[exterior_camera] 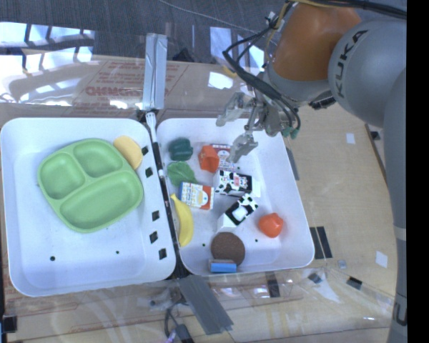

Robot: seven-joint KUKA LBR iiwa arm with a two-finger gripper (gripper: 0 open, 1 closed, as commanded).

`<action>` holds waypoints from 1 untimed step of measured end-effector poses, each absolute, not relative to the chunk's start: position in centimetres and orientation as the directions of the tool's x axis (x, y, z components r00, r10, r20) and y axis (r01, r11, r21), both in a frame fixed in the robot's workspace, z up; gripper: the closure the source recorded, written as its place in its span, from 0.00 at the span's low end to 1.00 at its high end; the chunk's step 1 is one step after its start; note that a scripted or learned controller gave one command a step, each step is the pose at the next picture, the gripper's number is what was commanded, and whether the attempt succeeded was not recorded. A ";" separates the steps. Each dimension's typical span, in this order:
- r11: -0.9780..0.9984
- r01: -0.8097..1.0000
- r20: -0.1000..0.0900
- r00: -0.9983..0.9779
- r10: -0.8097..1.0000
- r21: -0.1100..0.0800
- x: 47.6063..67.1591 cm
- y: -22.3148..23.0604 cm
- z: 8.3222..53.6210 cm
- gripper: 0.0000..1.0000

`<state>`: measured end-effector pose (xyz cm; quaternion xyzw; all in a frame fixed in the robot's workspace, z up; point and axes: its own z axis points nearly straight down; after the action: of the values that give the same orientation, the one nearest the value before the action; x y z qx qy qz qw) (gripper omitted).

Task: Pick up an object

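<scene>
Gripper (244, 143) upper centre of frame, fingers apart, empty | right white bin (294, 213) below it | black-and-white cow-patterned carton (235, 184) mid-bin, directly below-left of fingertips, long axis across frame | small orange block (208, 158) left of fingertips

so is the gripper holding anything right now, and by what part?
Nothing held. The gripper hangs over the right bin, above the black-and-white carton, with nothing between its fingers.
</scene>
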<state>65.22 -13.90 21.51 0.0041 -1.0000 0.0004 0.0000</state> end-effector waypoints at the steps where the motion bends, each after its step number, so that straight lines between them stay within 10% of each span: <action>1: 1.000 0.000 0.011 -1.000 0.000 0.002 65.4 -10.2 9.4 0.00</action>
<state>65.41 -10.25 9.44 0.0000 -1.0000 -0.0012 0.0053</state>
